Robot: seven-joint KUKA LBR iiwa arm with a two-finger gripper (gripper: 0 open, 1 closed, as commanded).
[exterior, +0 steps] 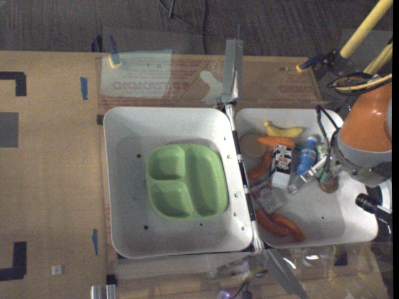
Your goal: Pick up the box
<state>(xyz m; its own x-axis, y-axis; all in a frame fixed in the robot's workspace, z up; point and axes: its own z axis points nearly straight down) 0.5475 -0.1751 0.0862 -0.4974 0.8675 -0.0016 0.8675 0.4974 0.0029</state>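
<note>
Two shallow white plastic bins (pixel 124 142) side by side on a brown cardboard-covered bench (pixel 50 185). Inside the right one, metal two-finger gripper (pixel 305 178), jaws slightly parted, gripping nothing. Just left of them, small white printed box (pixel 282 165), touching a blue bottle (pixel 306 155). Far left, green divided tray (pixel 186 180).

the box (pixel 282 164) is hemmed in: blue bottle (pixel 305 156) at 3 o'clock, carrot (pixel 274 141) and banana (pixel 282 129) at 12, red sausage (pixel 260 167) at 9. bare bin floor (pixel 330 217) lies toward 5 o'clock.
</note>
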